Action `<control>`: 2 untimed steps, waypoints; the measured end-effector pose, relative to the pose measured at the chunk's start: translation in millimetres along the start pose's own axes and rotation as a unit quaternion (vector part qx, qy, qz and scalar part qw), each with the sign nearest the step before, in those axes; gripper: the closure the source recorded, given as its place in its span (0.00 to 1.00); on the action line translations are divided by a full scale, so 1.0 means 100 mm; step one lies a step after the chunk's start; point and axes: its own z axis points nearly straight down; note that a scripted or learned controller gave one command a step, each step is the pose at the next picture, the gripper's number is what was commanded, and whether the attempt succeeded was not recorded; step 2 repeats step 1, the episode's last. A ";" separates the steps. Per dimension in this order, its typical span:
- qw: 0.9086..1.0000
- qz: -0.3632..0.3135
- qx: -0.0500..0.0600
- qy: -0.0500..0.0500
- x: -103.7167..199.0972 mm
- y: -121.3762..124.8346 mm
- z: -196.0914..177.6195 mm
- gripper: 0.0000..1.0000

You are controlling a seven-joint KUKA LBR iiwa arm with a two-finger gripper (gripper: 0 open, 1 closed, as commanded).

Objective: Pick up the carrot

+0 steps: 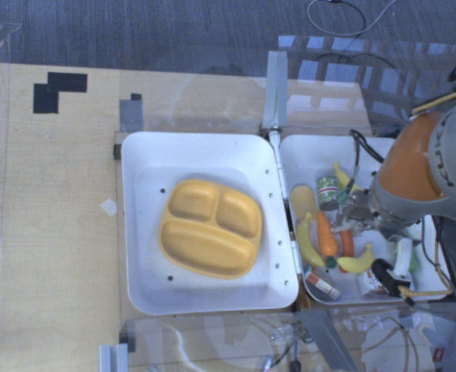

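Roughly: slim orange plastic carrot (326,237) just left of two-finger gripper (350,217), long axis near-vertical in view; grip state unreadable.

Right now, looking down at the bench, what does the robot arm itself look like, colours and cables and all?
The arm is rounded grey metal with a broad orange band above the wrist. A thin black cable loops along its left side. The gripper is a small cluster of grey metal parts, too blurred for finer detail.

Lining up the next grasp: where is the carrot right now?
The carrot lies in the right bin, near its left side, between a banana and the tool.
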 end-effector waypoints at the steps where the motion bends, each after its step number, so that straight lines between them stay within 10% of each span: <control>1: 0.989 0.147 0.009 -0.002 0.59 -0.05 -0.83 1.00; 2: 0.989 0.147 0.009 -0.002 0.59 -0.05 -0.83 1.00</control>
